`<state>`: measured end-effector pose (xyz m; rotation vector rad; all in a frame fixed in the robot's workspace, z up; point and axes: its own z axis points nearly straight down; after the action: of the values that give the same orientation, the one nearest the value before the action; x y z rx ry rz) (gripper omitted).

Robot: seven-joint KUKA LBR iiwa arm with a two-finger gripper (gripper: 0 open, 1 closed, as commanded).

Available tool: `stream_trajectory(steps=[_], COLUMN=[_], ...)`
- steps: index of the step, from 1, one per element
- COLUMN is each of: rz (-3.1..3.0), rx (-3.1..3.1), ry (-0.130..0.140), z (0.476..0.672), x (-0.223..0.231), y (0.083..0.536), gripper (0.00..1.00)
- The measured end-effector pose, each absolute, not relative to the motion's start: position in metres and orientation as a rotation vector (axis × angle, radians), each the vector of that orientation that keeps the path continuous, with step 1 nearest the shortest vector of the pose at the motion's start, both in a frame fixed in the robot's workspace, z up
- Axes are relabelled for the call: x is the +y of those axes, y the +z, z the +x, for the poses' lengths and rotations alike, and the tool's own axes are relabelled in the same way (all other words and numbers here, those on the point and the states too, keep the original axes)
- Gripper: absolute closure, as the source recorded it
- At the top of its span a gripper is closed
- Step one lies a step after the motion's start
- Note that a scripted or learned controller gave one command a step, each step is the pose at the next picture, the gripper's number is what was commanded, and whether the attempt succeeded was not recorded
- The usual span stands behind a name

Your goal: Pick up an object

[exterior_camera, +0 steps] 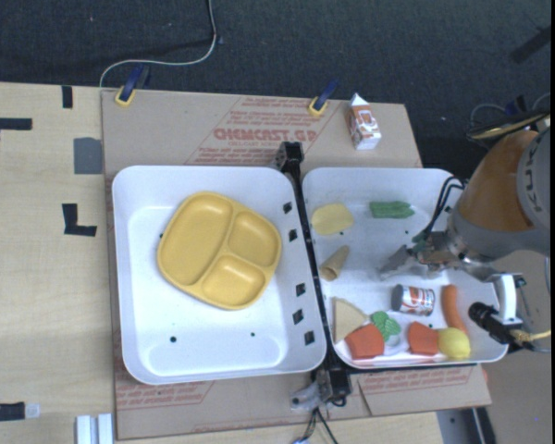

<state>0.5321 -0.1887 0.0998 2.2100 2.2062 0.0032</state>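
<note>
Grey metal at the arm's [505,213] tip, low over the middle of the right bin [379,176], just above and left of the small can [414,299]. Jaws pointing left toward the bare white floor between the cone [334,263] and the can. Hard to say whether open or shut: cannot tell from this slant. Nothing visible between them.

No object lifted yet, by the look of it. All still lying on the bin floor:
- pale yellow round piece [331,218], far left of the right bin
- green pod [390,210], far side, to the right of the yellow piece
- cone, against the left wall
- can, on its side, near the middle
- carrot [451,305], just right of the can
- tan wedge [348,317], green floret [385,325], two red pieces [364,342] [423,339] and a lemon [454,343], crowded along the near wall

Left bin [120,248] holding a yellow divided plate [220,250], well apart from the jaws. Small carton [364,124] outside both bins, on the table's cardboard sheet [259,132] at the far side.

Judged early: approach made, grasp and lift both left to do. Likeliest targets the can or the cone, being nearest. Crowded near-wall cluster probably harder to get a clean hold on.
</note>
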Motion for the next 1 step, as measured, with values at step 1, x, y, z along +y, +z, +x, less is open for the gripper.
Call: stream_trajectory(steps=[1], rz=[2.21], rx=[2.207], ry=[0.003], z=[0.5323], x=[-0.1884], y=[0.1096], gripper=[1.0])
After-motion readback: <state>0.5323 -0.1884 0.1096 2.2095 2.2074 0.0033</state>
